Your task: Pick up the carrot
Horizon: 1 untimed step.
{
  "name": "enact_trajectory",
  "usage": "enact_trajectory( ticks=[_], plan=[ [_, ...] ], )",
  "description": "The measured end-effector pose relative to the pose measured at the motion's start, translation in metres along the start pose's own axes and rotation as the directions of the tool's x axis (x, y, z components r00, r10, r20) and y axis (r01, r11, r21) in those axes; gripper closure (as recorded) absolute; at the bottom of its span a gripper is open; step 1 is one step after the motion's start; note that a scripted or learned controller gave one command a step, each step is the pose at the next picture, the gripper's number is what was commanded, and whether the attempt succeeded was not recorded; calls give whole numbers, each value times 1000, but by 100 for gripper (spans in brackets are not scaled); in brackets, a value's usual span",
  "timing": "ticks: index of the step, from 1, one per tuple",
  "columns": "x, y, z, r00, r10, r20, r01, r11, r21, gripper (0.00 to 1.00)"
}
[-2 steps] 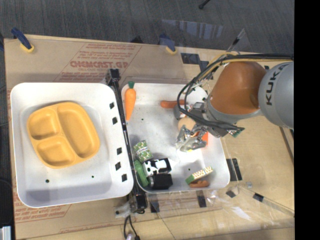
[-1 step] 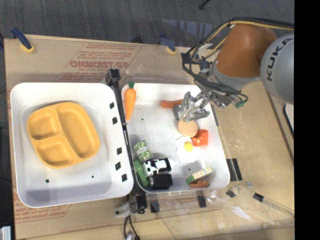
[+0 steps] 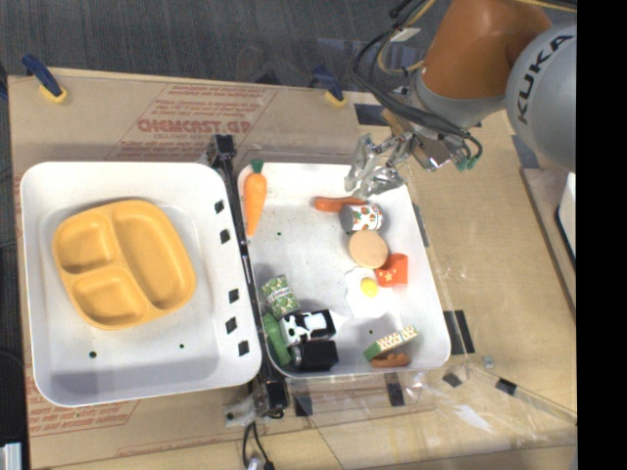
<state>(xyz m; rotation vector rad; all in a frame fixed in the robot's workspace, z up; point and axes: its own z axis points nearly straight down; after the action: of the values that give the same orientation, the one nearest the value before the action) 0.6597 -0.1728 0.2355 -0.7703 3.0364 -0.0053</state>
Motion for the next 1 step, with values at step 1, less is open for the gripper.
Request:
enact_trajectory(
  ticks=[1],
  plan=[
    [19, -33, -40, 992, -125, -3, 125, 992, 1, 100]
  ],
)
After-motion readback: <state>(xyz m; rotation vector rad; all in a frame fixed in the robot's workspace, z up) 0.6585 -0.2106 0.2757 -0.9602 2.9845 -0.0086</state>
